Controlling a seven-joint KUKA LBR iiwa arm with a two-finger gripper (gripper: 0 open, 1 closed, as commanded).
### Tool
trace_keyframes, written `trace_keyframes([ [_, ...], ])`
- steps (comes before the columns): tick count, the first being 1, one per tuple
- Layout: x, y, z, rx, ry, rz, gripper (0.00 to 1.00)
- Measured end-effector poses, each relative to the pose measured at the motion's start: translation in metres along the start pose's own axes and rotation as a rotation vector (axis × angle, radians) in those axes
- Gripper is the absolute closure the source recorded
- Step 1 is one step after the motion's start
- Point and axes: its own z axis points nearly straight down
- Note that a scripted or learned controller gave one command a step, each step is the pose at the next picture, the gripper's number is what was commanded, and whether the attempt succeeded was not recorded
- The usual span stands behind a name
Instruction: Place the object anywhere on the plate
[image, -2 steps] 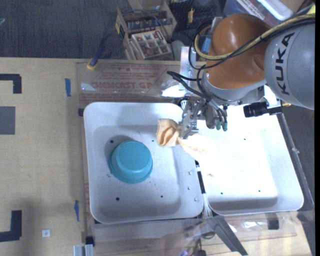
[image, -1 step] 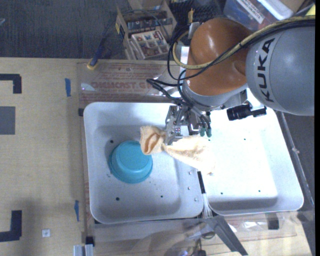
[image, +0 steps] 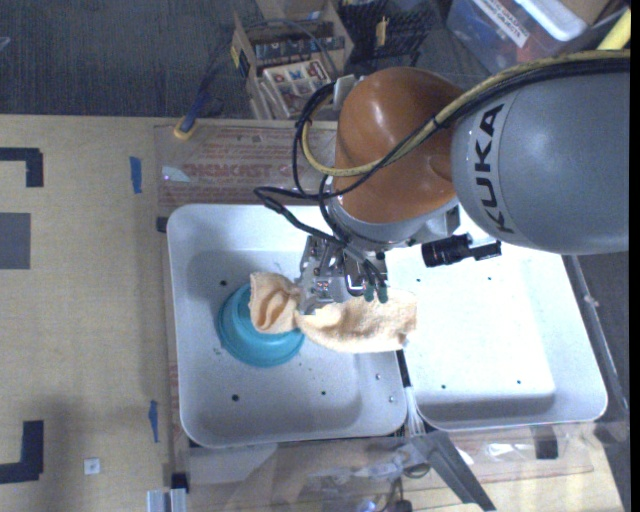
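Cloth over plate in the left white bin (image: 200, 400).
Crumpled tan cloth (image: 340, 320) drapes across the round blue plate's (image: 250, 342) edge; the hand (image: 335, 288) is clamped on that cloth.

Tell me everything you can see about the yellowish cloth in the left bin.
The cloth is a soft, crumpled, pale tan fabric with folds. It lies in the left bin, one end draped over the rim of the blue plate, the other reaching toward the divide between the bins. The gripper sits right above its middle, apparently touching it.
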Motion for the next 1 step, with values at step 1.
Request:
trace_keyframes([
  [1,-0.0003,-0.0002,-0.0005,0.000,-0.001,0.000,0.00],
])
